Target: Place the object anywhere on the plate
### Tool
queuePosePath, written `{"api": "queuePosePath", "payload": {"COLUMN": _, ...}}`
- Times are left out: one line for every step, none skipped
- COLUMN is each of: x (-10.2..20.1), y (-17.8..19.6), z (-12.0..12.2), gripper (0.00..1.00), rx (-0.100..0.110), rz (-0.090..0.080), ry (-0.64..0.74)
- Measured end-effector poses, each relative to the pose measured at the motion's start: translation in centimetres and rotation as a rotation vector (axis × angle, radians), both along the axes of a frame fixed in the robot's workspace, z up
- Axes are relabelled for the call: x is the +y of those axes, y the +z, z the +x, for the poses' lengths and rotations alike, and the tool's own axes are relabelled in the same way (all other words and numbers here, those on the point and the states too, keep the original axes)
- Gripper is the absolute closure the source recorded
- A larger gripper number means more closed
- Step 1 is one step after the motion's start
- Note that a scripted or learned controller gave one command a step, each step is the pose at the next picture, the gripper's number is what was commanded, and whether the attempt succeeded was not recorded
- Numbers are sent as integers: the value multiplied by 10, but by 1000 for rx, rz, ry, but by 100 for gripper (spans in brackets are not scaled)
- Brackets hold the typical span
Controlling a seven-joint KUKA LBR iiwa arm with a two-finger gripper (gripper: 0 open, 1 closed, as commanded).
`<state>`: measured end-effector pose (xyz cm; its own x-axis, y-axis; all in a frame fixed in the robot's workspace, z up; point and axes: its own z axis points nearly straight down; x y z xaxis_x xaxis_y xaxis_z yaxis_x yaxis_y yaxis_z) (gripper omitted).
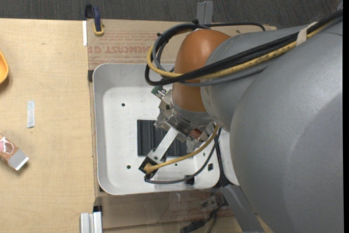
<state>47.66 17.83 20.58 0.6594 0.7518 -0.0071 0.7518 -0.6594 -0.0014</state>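
1. Camera view: the arm [283,117] comes in from the right and bends down over the white bin [109,117]. Its orange band [193,63] sits just above the wrist.
2. The jaws hang low inside the bin, near its middle, and the wrist hides most of them. I cannot tell whether they are open or closed.
3. A black ribbed slab [146,136] lies flat on the bin floor, just left of the jaws. The wrist parts cover its right edge. It is not seen between the jaws.
4. Well to the left of the jaws, outside the bin, the counter [54,63] carries three small things. A pale strip [30,114] lies about level with the jaws. A red-and-white packet [12,153] lies nearer the camera. An orange thing [2,69] lies farther back, cut off by the frame edge. Whether this is the plate cannot be told.
5. Up and left of the jaws, past the bin's far corner, a blue clamp [97,20] grips the edge of a cardboard [122,47] sheet with red print.
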Motion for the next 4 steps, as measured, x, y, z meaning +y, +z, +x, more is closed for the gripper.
{"api": "queuePosePath", "payload": {"x": 0, "y": 0, "z": 0, "gripper": 0, "rx": 0, "rz": 0, "ry": 0}}
{"api": "queuePosePath", "payload": {"x": 0, "y": 0, "z": 0, "gripper": 0, "rx": 0, "rz": 0, "ry": 0}}
{"api": "queuePosePath", "payload": {"x": 0, "y": 0, "z": 0, "gripper": 0, "rx": 0, "rz": 0, "ry": 0}}
{"api": "queuePosePath", "payload": {"x": 0, "y": 0, "z": 0, "gripper": 0, "rx": 0, "rz": 0, "ry": 0}}
